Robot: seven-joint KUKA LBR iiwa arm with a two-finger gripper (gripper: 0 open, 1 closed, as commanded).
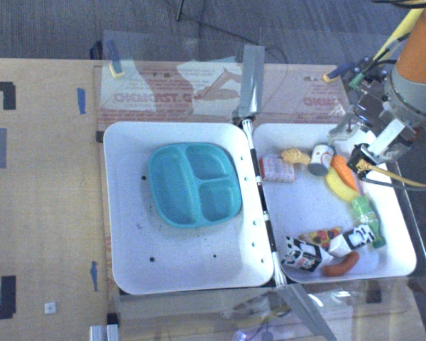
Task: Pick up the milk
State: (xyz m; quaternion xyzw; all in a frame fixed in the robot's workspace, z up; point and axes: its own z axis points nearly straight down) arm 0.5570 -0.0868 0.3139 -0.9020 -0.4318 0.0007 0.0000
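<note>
**Wooden worktop, two white bins, milk at the far end from me**

Pale wood worktop [42,190] carries two shallow white bins, and my fingers [345,129] hang over the back corner of the right bin [406,260]. How wide they stand I cannot tell, because the wrist hardware hides the tips, so I claim no hold on anything.

Closest to me is a small grey-and-white can [319,158], just beside me. An orange carrot [344,170] and a yellow banana [339,185] lie together a little further out. Past the can sit a tan lump of toy food [295,155] and a pink packet [277,168]; the packet's print is too small to read.

Further off lie a green piece [364,210], a small black-and-white patched piece [361,236] and something red and yellow [323,234].

The milk carton [302,253], as I judge it from its cow patches, lies on its side in the corner of this bin farthest from me. It is well apart from me, with a brown sausage [341,263] just beside it. Everything looks dropped in loose rather than arranged. The carton is tucked against the walls, so I judge a descent from above to be the only clean way in. The smaller patched piece could be mistaken for it.

Farthest of all, the left bin [128,251] holds a teal divided plate [195,185] lying flat, which has no part in this job. Red lettering on the board [156,98] behind the bins is too blurred to read.
</note>
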